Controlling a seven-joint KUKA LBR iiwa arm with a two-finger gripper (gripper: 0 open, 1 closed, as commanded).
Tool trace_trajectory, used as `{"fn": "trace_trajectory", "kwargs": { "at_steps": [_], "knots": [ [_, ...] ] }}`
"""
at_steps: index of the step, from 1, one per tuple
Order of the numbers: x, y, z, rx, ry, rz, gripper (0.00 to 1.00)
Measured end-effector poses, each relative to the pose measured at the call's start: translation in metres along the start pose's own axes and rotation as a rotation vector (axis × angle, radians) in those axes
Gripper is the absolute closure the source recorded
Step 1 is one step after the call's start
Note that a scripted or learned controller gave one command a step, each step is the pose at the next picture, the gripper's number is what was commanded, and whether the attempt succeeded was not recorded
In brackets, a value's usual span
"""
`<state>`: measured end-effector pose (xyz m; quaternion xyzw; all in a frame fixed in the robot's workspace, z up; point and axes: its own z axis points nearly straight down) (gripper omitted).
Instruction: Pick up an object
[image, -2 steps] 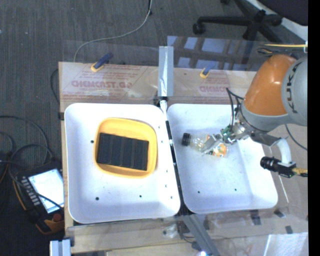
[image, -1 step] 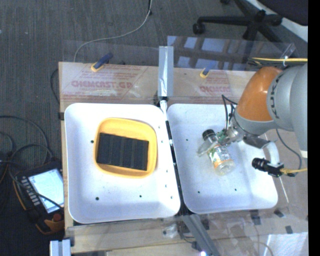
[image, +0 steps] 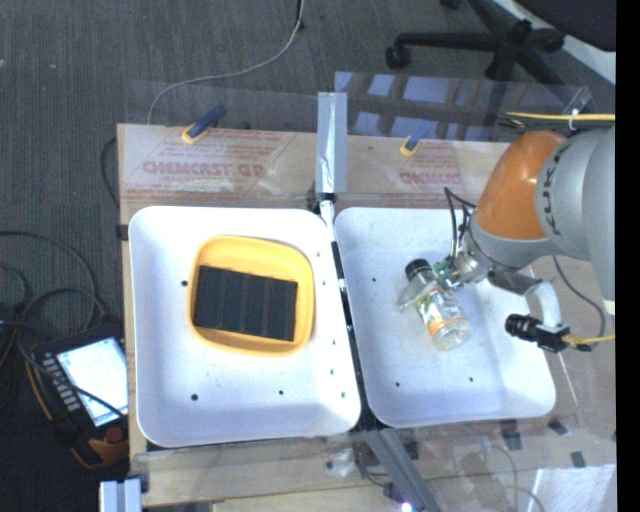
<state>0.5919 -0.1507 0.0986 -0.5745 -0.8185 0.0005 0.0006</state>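
Two white bins sit side by side on the bench. Left bin (image: 160, 400) holds a yellow tray (image: 252, 254) with a dark ribbed block (image: 246, 303) lying in it. Right bin (image: 400, 390) holds a clear bottle (image: 443, 318) lying on its side near the centre, cap end toward the far left. The arm (image: 545, 195) reaches in from the right; gripper (image: 447, 274) is low over the bottle's far end, touching or just above it. Finger state unclear.

Two bins (image: 150, 330); one yellow tray (image: 250, 252); perhaps one bottle (image: 442, 318).
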Motion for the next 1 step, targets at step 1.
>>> {"fn": "trace_trajectory", "kwargs": {
  "at_steps": [1],
  "knots": [
    [0.0368,0.069,-0.0821,0.003,-0.001,0.032,1.0]
  ]
}}
